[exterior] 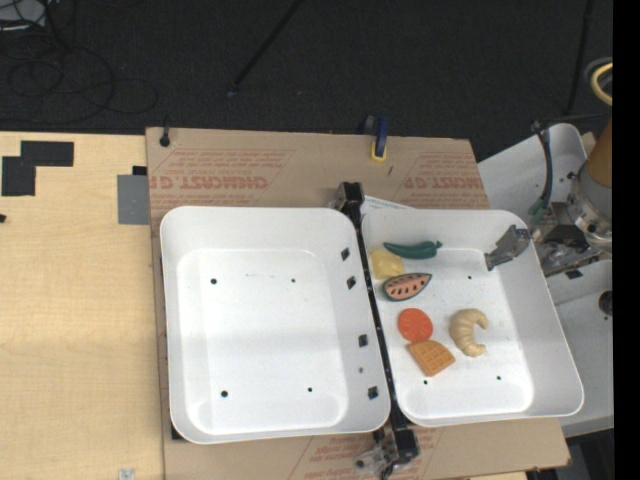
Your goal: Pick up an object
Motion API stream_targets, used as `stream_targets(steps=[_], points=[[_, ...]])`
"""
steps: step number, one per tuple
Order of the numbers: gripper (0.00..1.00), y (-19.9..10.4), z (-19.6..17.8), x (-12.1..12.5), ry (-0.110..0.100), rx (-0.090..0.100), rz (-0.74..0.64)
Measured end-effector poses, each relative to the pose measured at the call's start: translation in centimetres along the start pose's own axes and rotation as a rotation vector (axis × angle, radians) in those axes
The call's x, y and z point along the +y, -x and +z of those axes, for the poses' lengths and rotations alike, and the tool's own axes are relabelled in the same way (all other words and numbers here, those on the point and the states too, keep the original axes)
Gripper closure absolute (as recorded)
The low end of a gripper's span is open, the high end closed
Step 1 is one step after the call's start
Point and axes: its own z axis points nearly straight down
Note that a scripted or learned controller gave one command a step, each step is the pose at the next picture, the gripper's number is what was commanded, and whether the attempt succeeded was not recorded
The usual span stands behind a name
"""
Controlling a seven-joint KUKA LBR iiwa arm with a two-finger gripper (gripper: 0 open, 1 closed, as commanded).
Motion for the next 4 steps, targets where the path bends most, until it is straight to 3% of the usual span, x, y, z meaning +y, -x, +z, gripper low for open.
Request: stream_targets(steps=[1, 2, 3, 4], points=[[0.00, -5.0, 6.1, -0.9, -0.006, 0.003, -0.001], [0.00, -12.5, 5.7, -7.1, -0.008, 0.004, -0.001], [0.00, -10.7, 15.6, -5.6, -0.001, 0.002, 0.001], [1.00, -10.5, 14.6, -5.8, -0.006, 0.002, 0.008]])
